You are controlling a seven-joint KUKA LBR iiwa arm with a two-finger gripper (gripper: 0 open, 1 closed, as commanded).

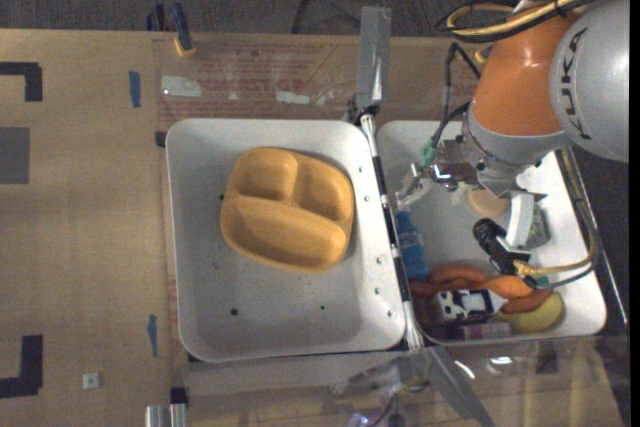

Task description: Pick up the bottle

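Observation:
A slim blue bottle (409, 243) lies lengthwise against the left wall of the right bin (585, 245). My gripper (424, 179) hangs over the upper left part of that bin, just beyond the bottle's far end and slightly to its right. Nothing of the bottle is seen inside the gripper. The grey arm with its orange band (515, 85) covers the bin's far right part.
The left bin (200, 295) holds an orange divided plate (288, 208), upside down. Near the right bin's front lie an orange carrot-like piece (468, 275), a yellow fruit (540, 314), a black-and-white item (462, 304), a white-green packet (526, 220) and a tan disc (486, 202).

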